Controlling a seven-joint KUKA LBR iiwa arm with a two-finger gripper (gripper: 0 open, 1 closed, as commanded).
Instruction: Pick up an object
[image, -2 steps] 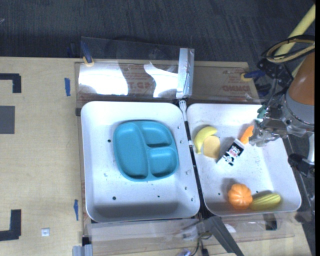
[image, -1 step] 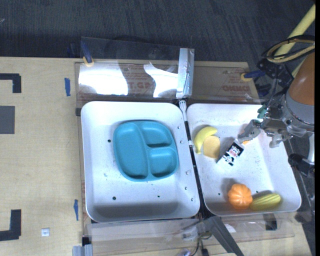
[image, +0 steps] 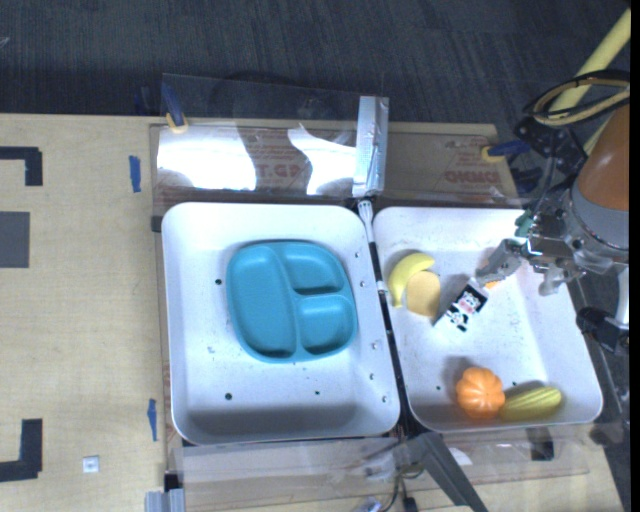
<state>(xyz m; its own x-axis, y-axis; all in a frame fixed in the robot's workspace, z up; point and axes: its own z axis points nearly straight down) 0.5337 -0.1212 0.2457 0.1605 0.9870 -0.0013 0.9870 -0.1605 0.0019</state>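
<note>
- Counter (image: 70, 330) carries two white bins side by side: left bin (image: 190, 390), right bin (image: 560, 340).
- Left bin: blue divided tray (image: 292, 300) lying flat near the middle.
- Right bin, upper left, near the wall shared with the left bin: yellow banana-shaped piece (image: 407, 268) touching a paler yellow round piece (image: 423, 293).
- Just right of those: small black-and-white packet (image: 465, 305), tilted, with an orange bit at its upper end.
- Right bin, bottom edge: orange pumpkin-like fruit (image: 480, 391) with a yellow-green oblong item (image: 530, 401) touching its right side.
- Arm comes in from the right; jaws (image: 520, 262) sit over the upper right part of the right bin, up and right of the packet.
- Jaws stand apart, nothing between them; the left finger (image: 497, 264) points toward the packet, contact not clear.
- Clear plastic sheet (image: 265, 150) lies behind the left bin.
</note>
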